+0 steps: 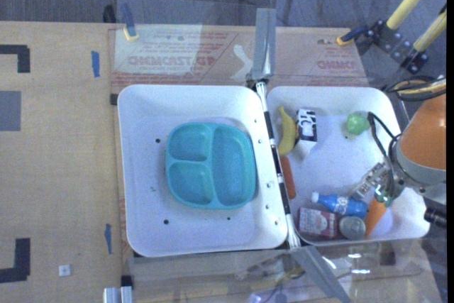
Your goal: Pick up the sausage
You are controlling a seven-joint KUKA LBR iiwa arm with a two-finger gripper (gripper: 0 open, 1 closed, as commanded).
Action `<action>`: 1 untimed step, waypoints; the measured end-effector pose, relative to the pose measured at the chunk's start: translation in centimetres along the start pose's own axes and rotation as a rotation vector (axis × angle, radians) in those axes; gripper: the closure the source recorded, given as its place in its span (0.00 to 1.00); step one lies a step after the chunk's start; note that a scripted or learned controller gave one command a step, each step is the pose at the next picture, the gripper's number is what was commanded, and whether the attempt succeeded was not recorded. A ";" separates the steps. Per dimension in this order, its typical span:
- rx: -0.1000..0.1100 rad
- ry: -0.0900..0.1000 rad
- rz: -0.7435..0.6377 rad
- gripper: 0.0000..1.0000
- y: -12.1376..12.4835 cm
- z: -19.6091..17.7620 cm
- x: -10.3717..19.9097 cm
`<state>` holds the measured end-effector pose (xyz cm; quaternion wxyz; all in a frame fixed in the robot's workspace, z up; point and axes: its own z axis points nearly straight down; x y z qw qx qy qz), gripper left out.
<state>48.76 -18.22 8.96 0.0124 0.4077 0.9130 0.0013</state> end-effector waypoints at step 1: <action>-0.009 -0.028 -0.255 1.00 5.1 -0.6 4.7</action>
